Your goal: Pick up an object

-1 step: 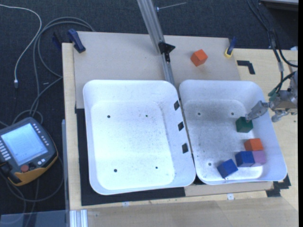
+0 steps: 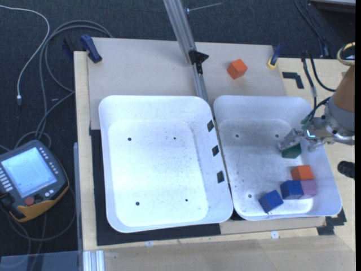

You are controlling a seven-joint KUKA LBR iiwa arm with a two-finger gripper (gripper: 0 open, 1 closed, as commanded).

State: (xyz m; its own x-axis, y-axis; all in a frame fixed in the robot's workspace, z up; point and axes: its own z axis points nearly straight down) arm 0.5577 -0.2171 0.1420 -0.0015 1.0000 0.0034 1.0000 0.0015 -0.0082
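Observation:
My gripper (image 2: 293, 141) hangs low in the right bin (image 2: 248, 123), near its right wall, on the arm that comes in from the right. A small dark green block (image 2: 291, 151) lies right under the gripper's tip and is partly covered by it. Whether the block is held or only touched I cannot tell. Closer to the front of the same bin lie an orange block (image 2: 303, 171), a pink block (image 2: 308, 187) and two blue blocks (image 2: 291, 189) (image 2: 271, 200).
The left bin (image 2: 152, 162) lies beside the right one, with a black-clipped divider between them. An orange cube (image 2: 237, 68) rests on the bench behind the bins. A slanted metal pole (image 2: 179, 21) rises from the back middle. A teach pendant (image 2: 28, 179) lies off the bench at left.

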